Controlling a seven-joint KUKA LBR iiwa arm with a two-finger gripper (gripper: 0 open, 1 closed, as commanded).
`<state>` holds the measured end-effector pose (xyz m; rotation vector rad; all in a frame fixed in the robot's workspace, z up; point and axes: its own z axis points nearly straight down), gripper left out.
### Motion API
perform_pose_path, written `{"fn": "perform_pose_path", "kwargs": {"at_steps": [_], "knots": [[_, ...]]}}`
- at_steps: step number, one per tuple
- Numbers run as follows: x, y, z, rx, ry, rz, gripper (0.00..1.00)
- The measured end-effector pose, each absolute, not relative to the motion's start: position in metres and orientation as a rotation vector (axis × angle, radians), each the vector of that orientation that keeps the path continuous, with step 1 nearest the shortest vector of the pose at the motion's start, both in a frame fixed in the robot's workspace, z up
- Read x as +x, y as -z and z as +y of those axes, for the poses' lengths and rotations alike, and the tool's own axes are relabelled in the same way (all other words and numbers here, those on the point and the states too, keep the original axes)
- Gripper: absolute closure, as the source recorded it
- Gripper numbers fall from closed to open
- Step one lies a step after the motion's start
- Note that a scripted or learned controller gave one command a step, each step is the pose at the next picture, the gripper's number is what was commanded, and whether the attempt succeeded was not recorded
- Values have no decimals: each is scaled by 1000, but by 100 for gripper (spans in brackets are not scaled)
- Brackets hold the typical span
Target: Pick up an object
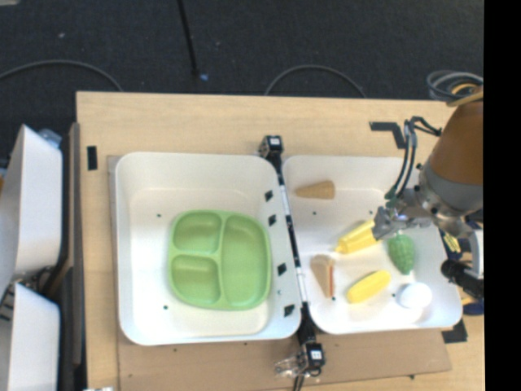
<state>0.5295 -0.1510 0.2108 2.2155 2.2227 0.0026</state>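
Observation:
The right bin (pixel 456 320) holds several small items. A yellow piece (pixel 356 239) lies tilted near its middle, with its right end up against my gripper (pixel 388 222). The gripper hangs low over the bin, under the grey wrist and orange band (pixel 460 149). Just right of it and a little nearer the front lies a green lumpy item (pixel 401 253). A second yellow piece (pixel 368 287) and a white round item (pixel 413 297) sit near the front wall. A tan wedge (pixel 323 274) rests by the divider and a tan roll (pixel 315 190) lies at the back.
The left bin (pixel 130 218) contains a green divided plate (pixel 220 259). Black clips (pixel 271 146) mark the seam between the bins. White boxes (pixel 32 210) stand off the bench's left edge. Cables (pixel 407 137) run beside the arm at the back right.

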Motion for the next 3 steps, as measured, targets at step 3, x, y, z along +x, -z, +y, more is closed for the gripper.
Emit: {"fn": "perform_pose_path", "kwargs": {"at_steps": [3], "knots": [[521, -233, 9, 2211, -6, 2230, 100]]}}
